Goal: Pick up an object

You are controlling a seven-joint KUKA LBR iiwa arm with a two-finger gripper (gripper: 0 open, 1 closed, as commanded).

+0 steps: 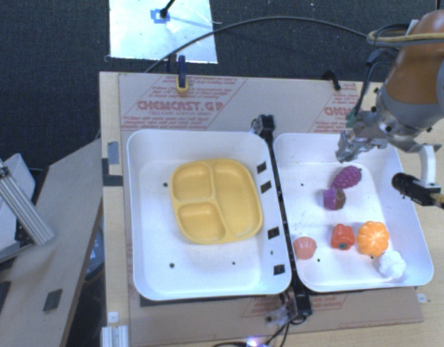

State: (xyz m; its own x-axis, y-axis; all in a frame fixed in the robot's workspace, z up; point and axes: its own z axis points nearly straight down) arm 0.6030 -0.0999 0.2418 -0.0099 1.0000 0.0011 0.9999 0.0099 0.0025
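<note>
My gripper (347, 153) hangs over the back of the right bin (309, 157), just above and left of a purple bunch of grapes (346, 177). Nothing shows between its fingers. In front of the grapes lies a small purple and brown piece (333, 199). Nearer the front of that bin sit a red pepper (342, 236), an orange pumpkin (372, 238), a pink round piece (304, 247) and a white piece (390, 264).
The left bin (146, 194) holds a yellow divided plate (215, 199). A black ridge with clips (274, 201) separates the two bins. The arm's grey and orange body (421, 78) looms over the right bin's back right corner.
</note>
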